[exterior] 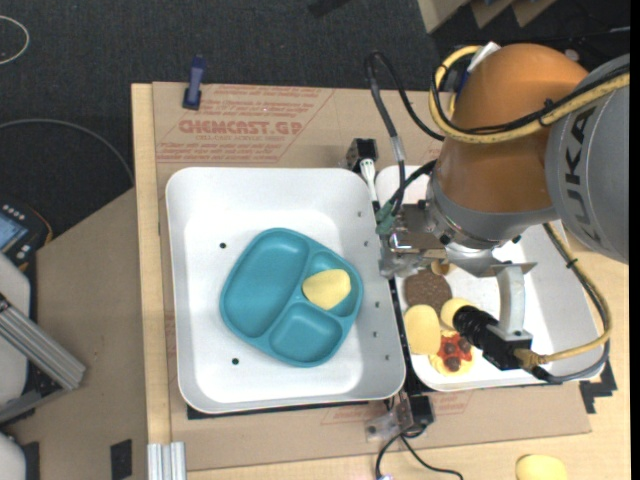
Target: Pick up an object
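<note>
Objects lie under arm; board reads "CHEMCAST"

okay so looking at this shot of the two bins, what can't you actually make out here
- Gripper: hidden under the arm's orange band and wrist in the camera view, so fingers and any hold can't be judged.
- Right bin: the arm covers most of it; only a few items show near its left side.
- Yellow thing: cut off by the bottom edge.
- Print on the board: too small to read fully.
</note>
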You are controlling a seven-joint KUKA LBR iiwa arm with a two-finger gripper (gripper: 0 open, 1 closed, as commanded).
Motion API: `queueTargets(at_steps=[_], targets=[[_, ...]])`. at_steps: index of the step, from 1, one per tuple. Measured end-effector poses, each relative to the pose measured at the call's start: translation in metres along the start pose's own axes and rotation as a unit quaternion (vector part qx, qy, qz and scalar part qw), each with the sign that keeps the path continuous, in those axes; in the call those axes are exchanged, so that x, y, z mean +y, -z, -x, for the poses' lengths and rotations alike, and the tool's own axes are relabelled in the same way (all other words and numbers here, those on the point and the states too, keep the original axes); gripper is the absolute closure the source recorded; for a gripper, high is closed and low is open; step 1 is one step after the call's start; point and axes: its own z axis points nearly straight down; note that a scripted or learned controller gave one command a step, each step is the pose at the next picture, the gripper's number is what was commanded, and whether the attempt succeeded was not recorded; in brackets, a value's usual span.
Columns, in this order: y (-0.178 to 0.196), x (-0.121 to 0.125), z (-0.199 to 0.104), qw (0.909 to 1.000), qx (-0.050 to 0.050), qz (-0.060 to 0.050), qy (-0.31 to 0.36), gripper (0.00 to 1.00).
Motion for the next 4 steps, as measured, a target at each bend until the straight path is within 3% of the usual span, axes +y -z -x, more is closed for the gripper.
queueTargets(at_steps=[3, 4], targets=[[0.027, 0.003, 0.000, 1.0000, -0.001, 0.001, 0.000, 1.00], [0.103, 0.037, -0.052, 1.0000, 0.000, 0.005, 0.002, 1.00]])
